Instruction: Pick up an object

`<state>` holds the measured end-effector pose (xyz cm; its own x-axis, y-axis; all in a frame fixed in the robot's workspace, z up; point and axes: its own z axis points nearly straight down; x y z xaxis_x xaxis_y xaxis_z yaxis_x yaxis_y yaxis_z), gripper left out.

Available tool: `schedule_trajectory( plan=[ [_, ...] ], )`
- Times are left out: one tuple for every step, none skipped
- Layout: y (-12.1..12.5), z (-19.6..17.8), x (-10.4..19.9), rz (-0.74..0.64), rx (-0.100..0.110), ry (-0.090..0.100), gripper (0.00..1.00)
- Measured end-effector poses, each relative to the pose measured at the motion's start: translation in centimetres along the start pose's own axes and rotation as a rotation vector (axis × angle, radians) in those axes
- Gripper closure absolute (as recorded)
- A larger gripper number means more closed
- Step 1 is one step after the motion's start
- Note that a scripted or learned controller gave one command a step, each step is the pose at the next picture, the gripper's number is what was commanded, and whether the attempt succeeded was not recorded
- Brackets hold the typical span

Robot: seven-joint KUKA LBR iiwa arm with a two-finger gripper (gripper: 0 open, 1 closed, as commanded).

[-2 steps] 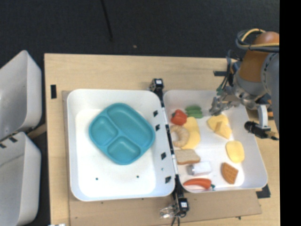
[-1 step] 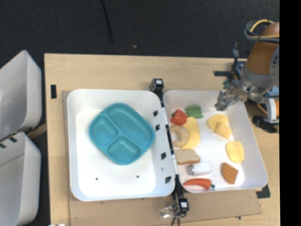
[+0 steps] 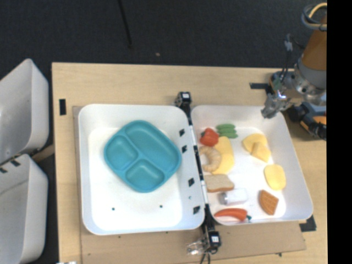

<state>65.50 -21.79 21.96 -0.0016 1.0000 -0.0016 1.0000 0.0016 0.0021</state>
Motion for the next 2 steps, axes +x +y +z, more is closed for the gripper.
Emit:
schedule_trajectory(
  plan=[
    [0.1, -1.9, -0.1, -0.003, 0.003, 0.001, 1.0],
    [-2.3, -2.7, 4.0, -0.004, 0.006, 0.003, 1.0]
  ],
)
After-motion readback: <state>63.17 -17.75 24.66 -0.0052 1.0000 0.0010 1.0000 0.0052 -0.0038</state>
